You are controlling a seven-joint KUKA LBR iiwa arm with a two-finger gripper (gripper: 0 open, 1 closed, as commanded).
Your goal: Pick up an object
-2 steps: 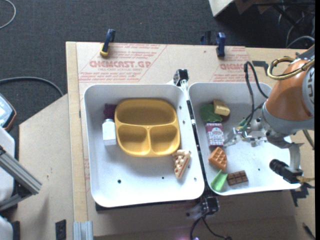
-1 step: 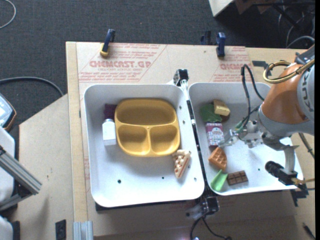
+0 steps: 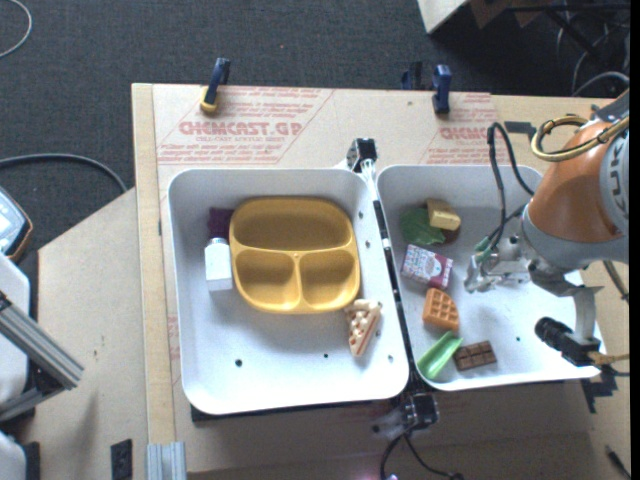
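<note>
Near rim, right bin: a brown chocolate-bar piece [image 3: 475, 355] lies flat by the near wall of the right white bin [image 3: 520, 376], with a green pea-pod toy [image 3: 438, 355] slanted just to its left, the two almost touching.

Mid right bin: an orange waffle square [image 3: 441, 309] sits just beyond the pod, and a pink-and-white printed carton [image 3: 426, 265] lies a little farther still.

My claw: my claw [image 3: 487, 268] hangs over the bare middle of the right bin, to the right of the carton and waffle and apart from both. I cannot tell from this slant how it is set, and I see nothing clamped in it.

Task's thing: any of these would do. I judge the carton or the waffle the closest candidates, since they lie just left of my claw.

Far right bin: a green leaf-shaped toy [image 3: 424, 230] with a yellow cheese-like wedge [image 3: 442, 214] leaning on it, crowded toward the far left corner, harder to reach cleanly.

Left bin, near: a tan pie-slice toy [image 3: 363, 326] rests by the near right of the left white bin [image 3: 190, 298].

Left bin, middle: a yellow three-part plastic tray [image 3: 296, 253] fills the centre, probably too wide to grasp, pressing a small white bottle [image 3: 218, 264] and a dark purple block [image 3: 221, 219] against the left wall.

Bench: a brown board bench [image 3: 160, 128], clamped at its far edge, keeps both bins steady.
</note>
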